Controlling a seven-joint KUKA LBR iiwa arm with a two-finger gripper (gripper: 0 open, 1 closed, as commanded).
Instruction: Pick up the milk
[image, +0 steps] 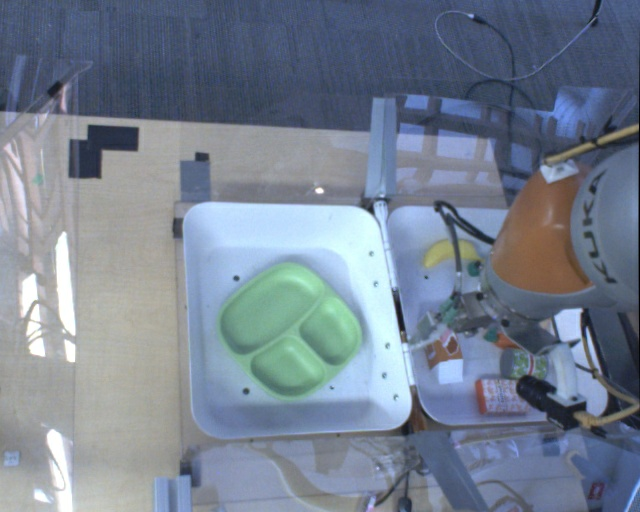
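Arm (560, 240) is low over the right bin (430, 400). Tool (468, 315) sits just above the milk carton (447, 357) near the bin's left wall; tool state: can't tell. Approach/grasp step. Next: close squarely on carton, lift straight.

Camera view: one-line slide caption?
KUKA arm's gripper over milk carton in right bin; green divided plate in left bin.

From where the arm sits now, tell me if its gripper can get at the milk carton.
Probably yes. The gripper hangs in the right bin right by the small milk carton, with nothing lying over the carton. The banana and the orange packet sit apart from it.
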